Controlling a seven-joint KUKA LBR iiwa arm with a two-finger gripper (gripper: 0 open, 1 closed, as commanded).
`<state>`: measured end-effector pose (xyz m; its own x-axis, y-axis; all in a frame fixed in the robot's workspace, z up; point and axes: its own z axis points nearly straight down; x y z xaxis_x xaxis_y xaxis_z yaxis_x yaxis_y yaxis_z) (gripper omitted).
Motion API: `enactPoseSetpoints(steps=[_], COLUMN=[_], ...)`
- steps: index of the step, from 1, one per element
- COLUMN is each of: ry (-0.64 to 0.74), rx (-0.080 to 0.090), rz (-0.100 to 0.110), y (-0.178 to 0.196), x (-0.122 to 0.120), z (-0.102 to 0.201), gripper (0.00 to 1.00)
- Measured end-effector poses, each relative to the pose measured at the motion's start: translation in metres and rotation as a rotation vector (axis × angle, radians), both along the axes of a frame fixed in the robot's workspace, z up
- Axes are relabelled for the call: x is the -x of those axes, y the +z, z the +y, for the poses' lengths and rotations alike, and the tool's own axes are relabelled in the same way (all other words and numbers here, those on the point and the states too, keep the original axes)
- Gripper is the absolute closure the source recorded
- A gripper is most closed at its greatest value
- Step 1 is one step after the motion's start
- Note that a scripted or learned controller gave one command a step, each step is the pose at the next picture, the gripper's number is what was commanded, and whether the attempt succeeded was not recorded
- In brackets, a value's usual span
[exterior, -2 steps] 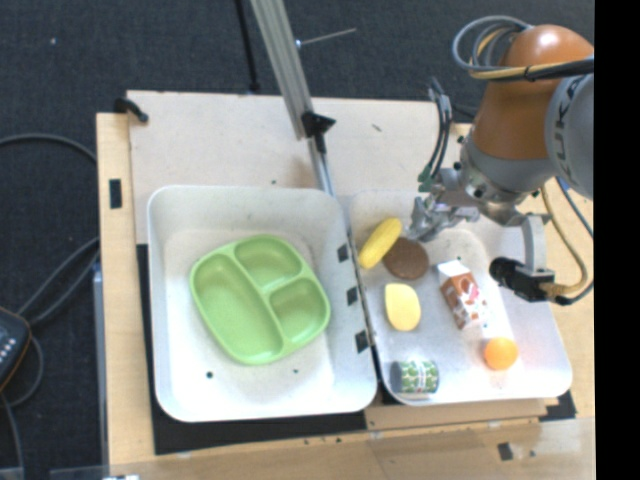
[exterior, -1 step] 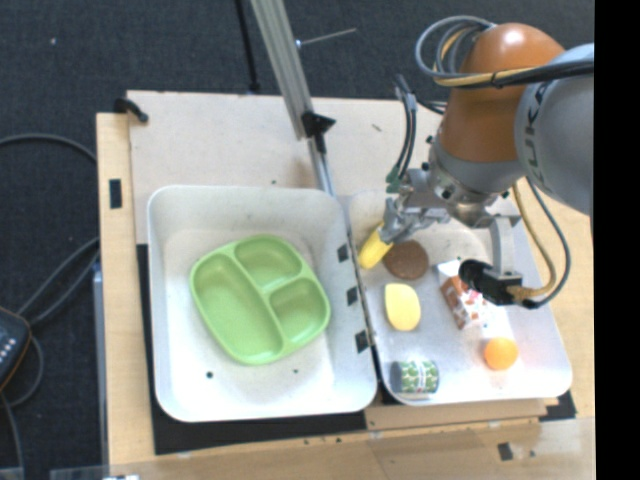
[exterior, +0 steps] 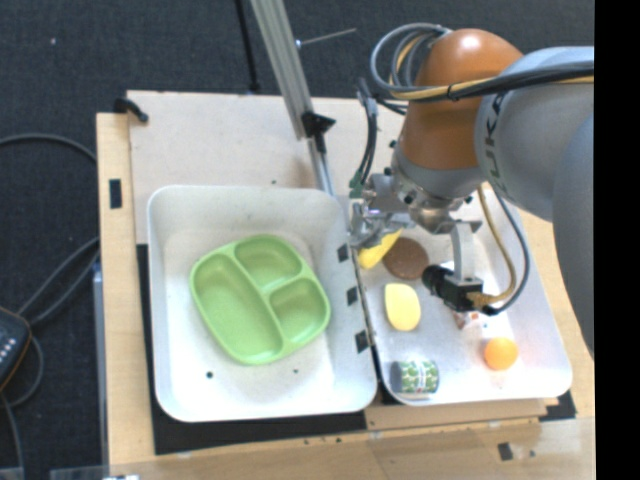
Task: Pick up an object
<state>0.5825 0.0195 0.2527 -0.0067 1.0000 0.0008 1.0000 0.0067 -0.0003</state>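
My gripper [exterior: 374, 230] hangs over the near-left part of the right bin [exterior: 545, 353], close to the wall between the bins. Directly under it lies a small yellow banana-shaped piece [exterior: 372, 256], partly covered by the gripper, and I cannot make out whether it is gripped. A brown round object [exterior: 408, 259] rests just right of it. In front of them lies a pale yellow lemon-like object [exterior: 402, 307]. An orange ball [exterior: 499, 353] sits near the bin's front right. A green-and-white can [exterior: 417, 375] lies at the front edge.
The left bin [exterior: 170, 368] holds a green divided plate [exterior: 260, 298]. A slanted metal pole [exterior: 285, 63] rises behind the bins. The arm's cables, with a black fitting [exterior: 450, 286], hang over the right bin's middle. A small red-and-white item [exterior: 468, 319] lies beside it.
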Motion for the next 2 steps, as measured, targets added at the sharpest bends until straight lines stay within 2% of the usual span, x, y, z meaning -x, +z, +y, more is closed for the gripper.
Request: enactPoseSetpoints(steps=[1,2], ry=[0.003,-0.004], rx=[-0.002,0.000], rz=[0.001,0.001], y=[0.0055,0.0051], x=[0.0134,0.0130], z=[0.0569,0.0531], gripper=[1.00,0.00])
